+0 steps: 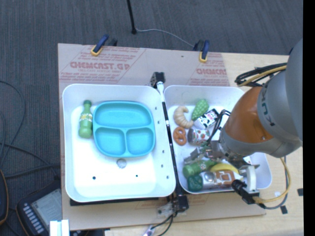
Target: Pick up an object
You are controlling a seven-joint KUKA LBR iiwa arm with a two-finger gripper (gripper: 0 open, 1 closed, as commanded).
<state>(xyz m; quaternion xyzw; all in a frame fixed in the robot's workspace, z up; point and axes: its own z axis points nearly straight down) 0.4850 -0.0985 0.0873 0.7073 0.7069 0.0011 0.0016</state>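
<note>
Gripper [199,154] closure cannot be told as it is lowered among the toys crowded in the right bin [171,132], presumably so one can be grasped.

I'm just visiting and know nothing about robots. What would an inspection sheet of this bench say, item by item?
Surface: brown board bearing a left bin and a right bin side by side.
Job's things: right bin holds a croissant, pretzel, green cone, can, banana and green toys, packed close.
Clutter: left bin holds a blue tray and a green bottle beside it.
Hand: low over the right bin's pile; nothing seen held.
Cables: black lead on the carpet; yellow and black cables by the arm.
Surroundings: grey carpet; two clamps on the board's far edge.
</note>
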